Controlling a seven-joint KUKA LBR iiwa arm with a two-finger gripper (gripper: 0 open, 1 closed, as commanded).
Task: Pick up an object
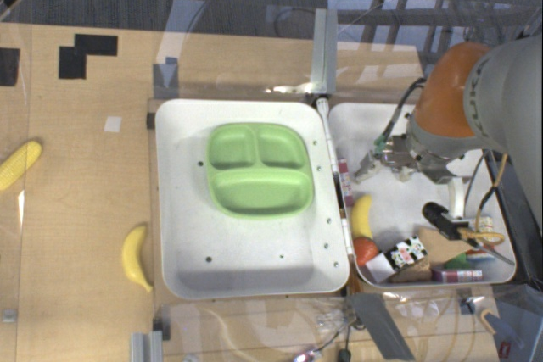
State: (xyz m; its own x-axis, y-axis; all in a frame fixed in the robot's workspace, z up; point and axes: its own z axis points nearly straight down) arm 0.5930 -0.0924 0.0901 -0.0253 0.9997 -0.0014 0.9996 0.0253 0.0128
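Note:
My gripper (379,160) hangs over the upper middle of the right bin (373,119), pointing left, under the grey arm with its orange band. Nothing shows in its grasp. Below it and to its left, a small yellow banana (362,215) lies against the bin's left wall. A red round object (365,250), a black-and-white patterned box (407,253), a brown flat piece (434,246) and a purple-and-green marker (458,273) crowd the bin's front edge.
The left bin (182,267) holds a green divided plate (259,168). On the bench to the left lie a yellow banana (135,256) and a yellow corn-like toy (17,165). A metal divider (323,55) stands between the bins at the back.

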